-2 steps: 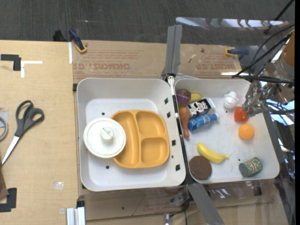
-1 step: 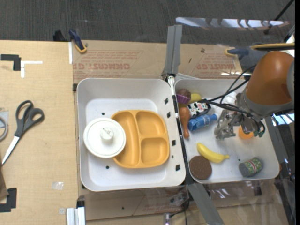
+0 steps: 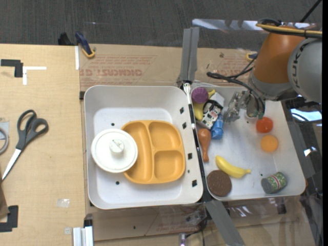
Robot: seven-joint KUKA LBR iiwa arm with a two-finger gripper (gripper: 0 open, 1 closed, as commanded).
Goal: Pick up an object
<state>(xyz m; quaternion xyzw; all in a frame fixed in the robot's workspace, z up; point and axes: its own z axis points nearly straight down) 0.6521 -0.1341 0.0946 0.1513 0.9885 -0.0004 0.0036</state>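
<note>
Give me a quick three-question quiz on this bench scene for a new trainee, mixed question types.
1. True or false: the white lid rests on the left edge of the yellow divided tray.
2. Which bin is the gripper over?
A. left bin
B. right bin
3. Fill in: the banana lies just above the round brown ______.

Key:
1. true
2. B
3. cookie

A lidded bowl [image 3: 114, 149] sits on the divided tray's [image 3: 156, 152] left edge.
</note>
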